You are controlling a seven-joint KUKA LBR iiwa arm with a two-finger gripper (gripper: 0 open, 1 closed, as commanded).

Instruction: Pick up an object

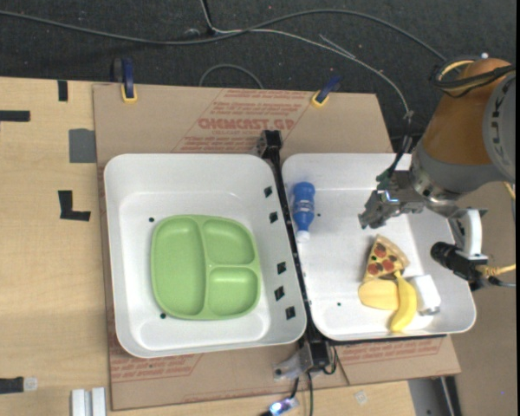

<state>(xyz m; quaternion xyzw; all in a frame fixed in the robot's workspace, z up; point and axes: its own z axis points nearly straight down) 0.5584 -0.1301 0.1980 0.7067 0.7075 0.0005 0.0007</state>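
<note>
Bins sit side by side on a cardboard sheet (243,115) that covers the middle of the wooden bench (35,258). The left bin (130,185) holds a green divided plate (206,267), lying flat with three compartments, all bare. The right bin (347,167) holds the loose things: a blue bottle (302,204) lying against the wall it shares with the left bin, a toy pizza slice (386,258) near the middle, and just below that a pale yellow round piece (377,295) touching a banana (404,303). A small white block (428,293) lies just beside the banana at the bin's right side.

The gripper (374,217) hangs over the right bin, just above the pizza slice and well apart from the bottle. Its dark fingers point down and left; nothing sits between them, and how far apart they stand cannot be told from this angle. The arm's grey body with its orange band (468,102) comes in from the right.

Two clamps, one at the far left (126,81) and one at the far right (326,89), pin the cardboard's far edge. Beyond lies dark carpet (87,16) crossed by thin cables (243,29). Black tape marks (69,204) dot the bench's left part.
</note>
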